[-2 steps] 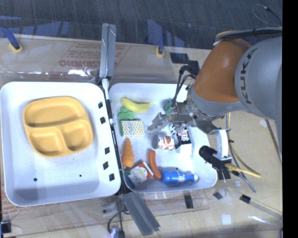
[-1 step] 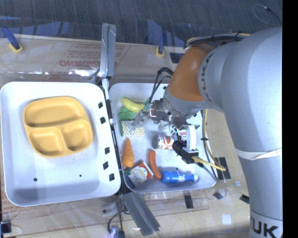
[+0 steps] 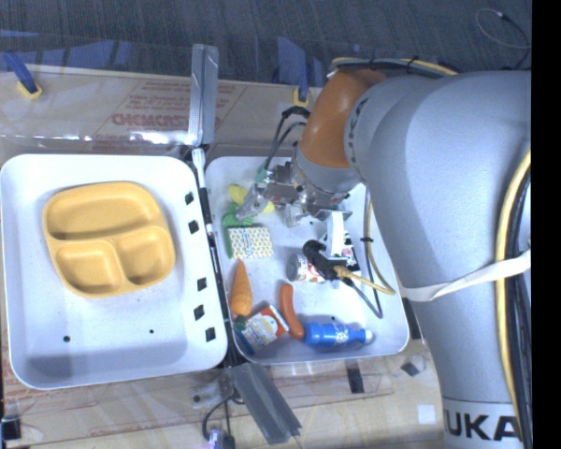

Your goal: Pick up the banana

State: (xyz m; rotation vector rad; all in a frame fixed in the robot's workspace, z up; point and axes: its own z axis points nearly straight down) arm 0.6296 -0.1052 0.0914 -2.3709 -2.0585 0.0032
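Observation:
The banana (image 3: 236, 195) shows as a small yellow piece at the upper left of the right bin (image 3: 393, 330), mostly hidden under the gripper. The gripper (image 3: 265, 195) hangs low over that corner, right beside the banana and partly covering it. The grey arm with its orange band (image 3: 332, 124) comes in from the right above the bin's far side.
In the right bin lie a green item (image 3: 232, 219), a yellow-green speckled block (image 3: 251, 241), a carrot (image 3: 241, 290), a sausage (image 3: 291, 310), a blue bottle (image 3: 338, 334) and a small carton (image 3: 262, 327). A yellow divided tray (image 3: 107, 237) sits in the left bin (image 3: 28, 344).

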